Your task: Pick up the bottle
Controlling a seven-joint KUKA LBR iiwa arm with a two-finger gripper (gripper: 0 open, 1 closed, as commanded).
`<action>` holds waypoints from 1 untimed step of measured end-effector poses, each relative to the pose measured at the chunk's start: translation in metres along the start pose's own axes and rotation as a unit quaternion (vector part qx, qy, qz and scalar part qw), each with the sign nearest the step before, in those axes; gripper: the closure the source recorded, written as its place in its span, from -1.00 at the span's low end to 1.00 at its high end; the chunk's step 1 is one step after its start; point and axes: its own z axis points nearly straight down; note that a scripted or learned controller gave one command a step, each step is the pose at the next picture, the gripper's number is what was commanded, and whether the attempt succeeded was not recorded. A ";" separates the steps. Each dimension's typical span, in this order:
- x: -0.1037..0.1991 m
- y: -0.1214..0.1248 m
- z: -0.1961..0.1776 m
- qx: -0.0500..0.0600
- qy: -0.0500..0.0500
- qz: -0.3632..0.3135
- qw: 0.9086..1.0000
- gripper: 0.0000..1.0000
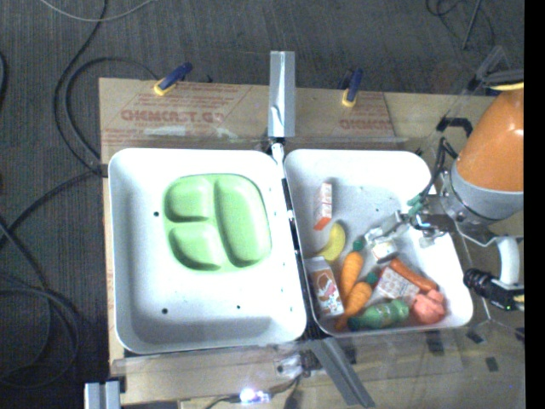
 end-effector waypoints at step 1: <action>0.030 0.023 0.121 -0.010 -0.002 -0.042 0.999 -1.00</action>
